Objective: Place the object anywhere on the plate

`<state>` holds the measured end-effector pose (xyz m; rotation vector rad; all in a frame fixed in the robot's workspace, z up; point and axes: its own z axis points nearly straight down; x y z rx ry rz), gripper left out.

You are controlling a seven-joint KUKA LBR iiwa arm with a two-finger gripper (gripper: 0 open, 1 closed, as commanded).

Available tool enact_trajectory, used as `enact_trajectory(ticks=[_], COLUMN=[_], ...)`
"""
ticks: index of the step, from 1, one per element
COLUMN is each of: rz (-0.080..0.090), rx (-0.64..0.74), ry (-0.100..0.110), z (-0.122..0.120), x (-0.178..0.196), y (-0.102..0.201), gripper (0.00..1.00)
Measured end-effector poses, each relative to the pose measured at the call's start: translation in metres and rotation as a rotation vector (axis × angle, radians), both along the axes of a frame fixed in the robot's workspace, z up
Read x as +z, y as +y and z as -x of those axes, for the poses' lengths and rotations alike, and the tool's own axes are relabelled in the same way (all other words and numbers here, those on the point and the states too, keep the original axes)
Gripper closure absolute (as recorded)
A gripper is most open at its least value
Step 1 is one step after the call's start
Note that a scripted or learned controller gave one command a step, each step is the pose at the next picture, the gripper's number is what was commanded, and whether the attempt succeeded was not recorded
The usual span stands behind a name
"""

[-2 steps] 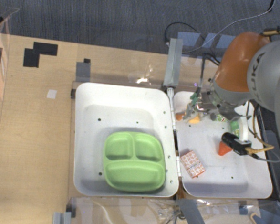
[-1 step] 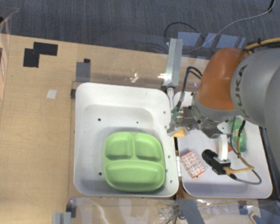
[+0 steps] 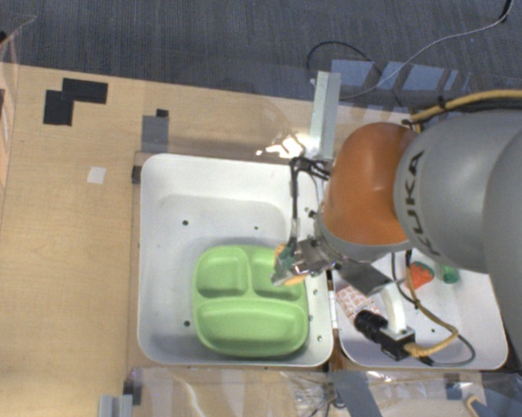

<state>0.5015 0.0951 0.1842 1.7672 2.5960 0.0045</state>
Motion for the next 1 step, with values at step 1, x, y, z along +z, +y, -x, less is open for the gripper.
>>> enact_trajectory(ticks=[1], rz=[0.000], rx=[-0.001], ry=[0.000], z=[-0.0001], x=[0.0001], y=[-0.0005], gripper=[0.00])
